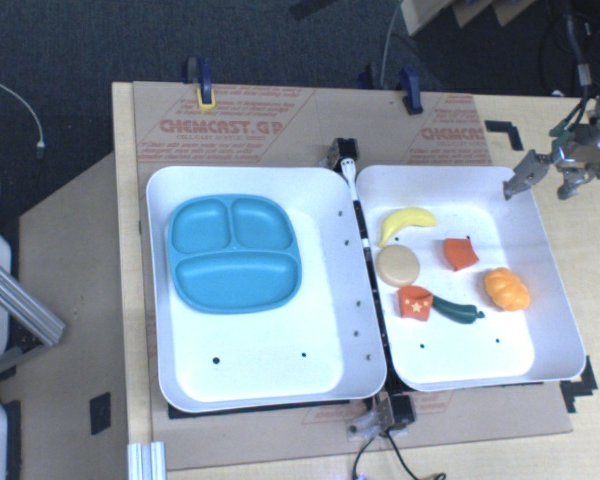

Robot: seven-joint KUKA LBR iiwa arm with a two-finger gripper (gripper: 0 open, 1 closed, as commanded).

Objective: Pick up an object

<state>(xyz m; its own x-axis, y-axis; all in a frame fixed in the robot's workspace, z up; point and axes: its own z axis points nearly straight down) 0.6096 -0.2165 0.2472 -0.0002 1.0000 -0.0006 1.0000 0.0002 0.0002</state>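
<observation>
The left bin (260, 368) held a blue divided plate (235, 252). The right bin (520, 358) held a banana (406, 222), round cookie (397, 265), two red pieces, orange fruit (506, 289) and green pepper (458, 311). The gripper (546, 175) hovered spread, grasping nothing, over the bin's far right corner.

The left bin (180, 368) has open white floor along its lower half and right side, with only the blue plate (235, 251) filling its upper left part. In the right bin (550, 358) the banana (406, 222), round biscuit (397, 264), red block (460, 253), red star piece (416, 303), green pepper (457, 311) and orange fruit (506, 289) crowd the middle. Bare floor remains along that bin's bottom and upper right corner, where the gripper (545, 173) hangs over the rim
</observation>
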